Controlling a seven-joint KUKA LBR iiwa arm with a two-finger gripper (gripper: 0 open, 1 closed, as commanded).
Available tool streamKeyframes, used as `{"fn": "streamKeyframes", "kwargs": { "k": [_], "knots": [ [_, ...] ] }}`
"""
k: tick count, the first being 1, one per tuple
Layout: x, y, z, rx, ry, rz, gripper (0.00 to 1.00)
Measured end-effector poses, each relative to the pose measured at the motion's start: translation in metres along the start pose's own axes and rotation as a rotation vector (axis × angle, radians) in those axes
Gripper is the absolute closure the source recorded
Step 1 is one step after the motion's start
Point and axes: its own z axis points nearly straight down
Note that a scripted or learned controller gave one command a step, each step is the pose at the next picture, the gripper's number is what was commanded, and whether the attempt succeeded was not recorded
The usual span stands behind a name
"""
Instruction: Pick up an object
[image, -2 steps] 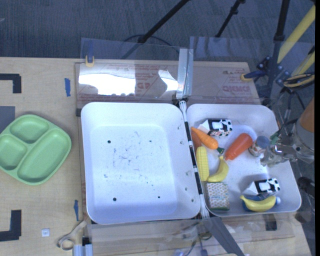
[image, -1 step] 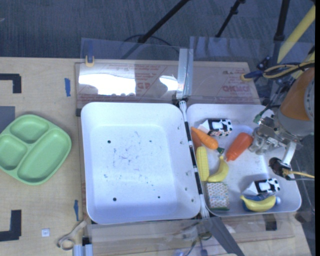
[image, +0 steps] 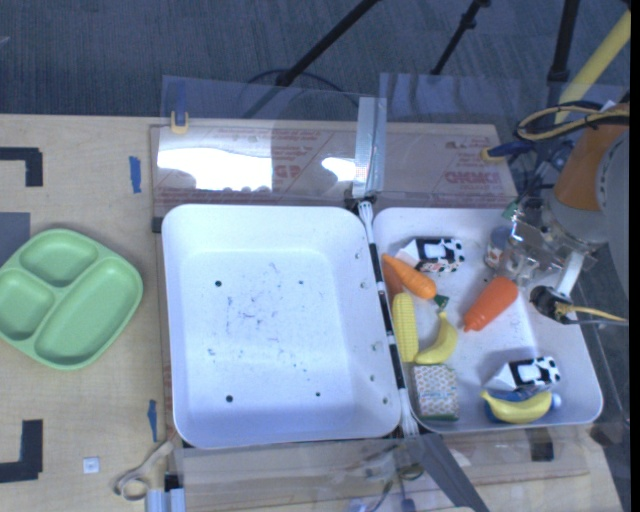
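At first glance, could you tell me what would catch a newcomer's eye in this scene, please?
Most striking is the heap of bright toys in the right white bin: two orange plastic carrots, yellow bananas and black-and-white toy cows. The grey arm's gripper hangs over that bin's far right side. A green divided plate lies left on the bench.

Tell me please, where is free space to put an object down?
The left bin has a bare floor from wall to wall. The right bin is crowded: carrots, corn, bananas and toy cows. A little floor shows between the upper carrot and the lower cow.
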Motion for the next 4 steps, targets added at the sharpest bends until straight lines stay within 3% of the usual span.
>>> {"fn": "streamKeyframes", "kwargs": {
  "k": [1,2,3,4],
  "knots": [
    [0.013,-0.006,-0.132,-0.025,0.003,0.100,1.00],
    [0.019,0.023,-0.150,-0.022,0.007,0.458,1.00],
    [-0.001,0.012,-0.180,-0.020,0.009,0.767,1.00],
    [0.002,0.011,-0.190,-0.020,0.009,0.762,1.00]
  ]
}}
